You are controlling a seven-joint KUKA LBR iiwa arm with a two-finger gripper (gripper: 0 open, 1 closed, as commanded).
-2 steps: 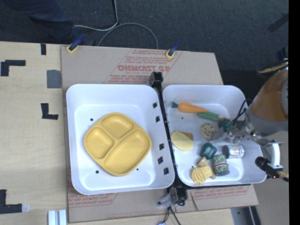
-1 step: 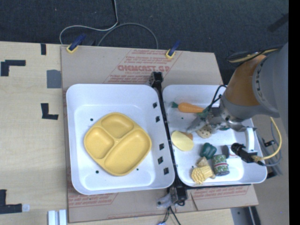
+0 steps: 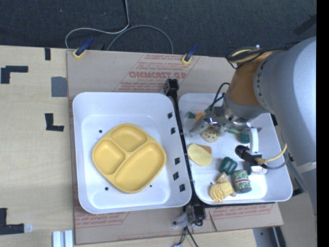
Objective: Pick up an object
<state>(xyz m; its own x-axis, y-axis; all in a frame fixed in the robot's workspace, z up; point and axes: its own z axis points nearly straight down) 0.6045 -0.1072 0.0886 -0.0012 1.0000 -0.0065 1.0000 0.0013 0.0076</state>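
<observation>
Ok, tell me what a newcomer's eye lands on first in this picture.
First the yellow divided plate, lying alone in the left bin. Next the big grey arm with its orange band, coming in from the right over the right bin, its gripper low near the bin's far left corner. Below that lies a scatter of toy food, including a yellow corn cob near the front.

Yellow three-compartment plate (image 3: 129,157) lying tilted in left white bin (image 3: 85,112). Right white bin (image 3: 280,189) touching it along a black divider (image 3: 179,138). Brown board (image 3: 149,73) beneath both, blue-and-yellow clamps (image 3: 82,49) at far edge, black cable (image 3: 123,6) beyond.
</observation>
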